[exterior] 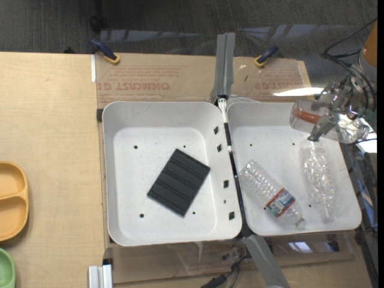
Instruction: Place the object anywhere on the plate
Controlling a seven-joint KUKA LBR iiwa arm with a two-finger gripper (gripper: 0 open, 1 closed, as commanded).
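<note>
One clear, red-tinged object point(303, 116) hung at the gripper point(317, 128) over the right bin point(264, 105)'s far side, grip impossible to judge, so confirming the hold before swinging left looked wise.

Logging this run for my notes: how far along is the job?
Nothing is on the orange plate yet. The tool hangs over the right bin, beside a clear tumbler; whether it grips it is unclear. Two plastic bottles lie in that bin, a black slab in the left. Carrying and placing remain.
</note>
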